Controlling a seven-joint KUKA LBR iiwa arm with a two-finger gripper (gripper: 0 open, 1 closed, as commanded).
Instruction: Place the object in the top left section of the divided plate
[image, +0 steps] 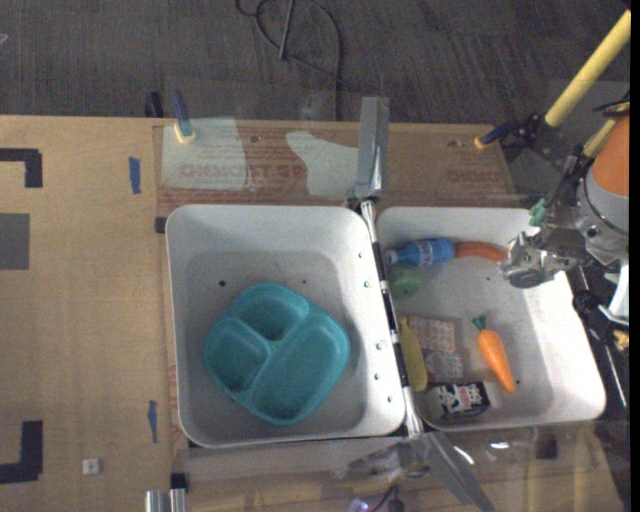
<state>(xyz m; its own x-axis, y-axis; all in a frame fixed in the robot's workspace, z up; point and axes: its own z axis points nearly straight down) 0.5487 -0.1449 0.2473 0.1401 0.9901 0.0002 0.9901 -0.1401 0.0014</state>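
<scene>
The small orange plastic carrot (497, 361) looks light, hard and slippery; grab its middle. I cannot tell how the silver gripper (523, 268) stands.

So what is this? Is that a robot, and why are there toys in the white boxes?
Yes, it's a robot arm, grey with an orange band, reaching in from the right. Its metal gripper, a kind of two-finger hand, hangs above the right bin. I can't tell whether the fingers are open, and nothing shows between them.

The camera sits above the bench and looks down at a slant.

The left bin holds a teal divided plate. In the right bin lie a toy carrot, a blue bottle, a yellow banana-like toy, a small black-and-white carton and some other bits.

The robot should put one toy into a section of the plate.
</scene>
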